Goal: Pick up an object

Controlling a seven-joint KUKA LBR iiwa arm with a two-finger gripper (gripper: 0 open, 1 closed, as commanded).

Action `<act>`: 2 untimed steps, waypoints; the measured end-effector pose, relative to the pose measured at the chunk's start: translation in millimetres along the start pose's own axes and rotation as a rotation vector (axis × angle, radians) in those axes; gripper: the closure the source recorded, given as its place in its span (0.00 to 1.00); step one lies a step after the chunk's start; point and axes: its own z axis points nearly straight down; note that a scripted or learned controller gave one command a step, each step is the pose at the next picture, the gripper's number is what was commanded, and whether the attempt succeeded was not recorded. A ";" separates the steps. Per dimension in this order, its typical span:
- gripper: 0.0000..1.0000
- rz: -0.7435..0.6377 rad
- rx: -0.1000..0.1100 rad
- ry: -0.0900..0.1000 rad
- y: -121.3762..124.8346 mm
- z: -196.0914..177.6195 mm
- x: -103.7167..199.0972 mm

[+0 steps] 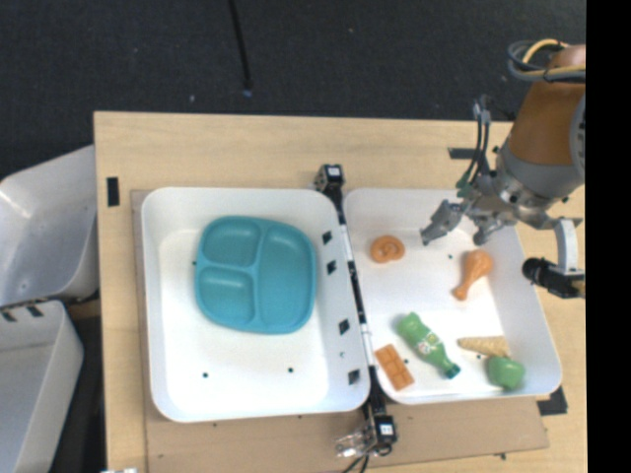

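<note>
The right bin (513,294) holds several toy foods: an orange pretzel-like piece (386,249), an orange drumstick (473,272), a green bottle (428,343), an orange waffle block (394,367), a beige cone (484,345) and a green pear-shaped fruit (506,371). My gripper (461,223) hangs over the far part of that bin, to the right of the pretzel piece and above the drumstick. Its two fingers are spread apart with nothing between them.
A teal divided plate (254,272) lies in the left bin (177,363). A black-clipped divider (345,284) runs between the bins. White containers (39,264) stand off the bench at left. Bare floor lies in the right bin's middle.
</note>
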 end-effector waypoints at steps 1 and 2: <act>0.00 -0.003 -0.013 -0.002 2.8 -8.0 0.3; 0.00 -0.004 -0.009 -0.003 5.8 37.0 5.1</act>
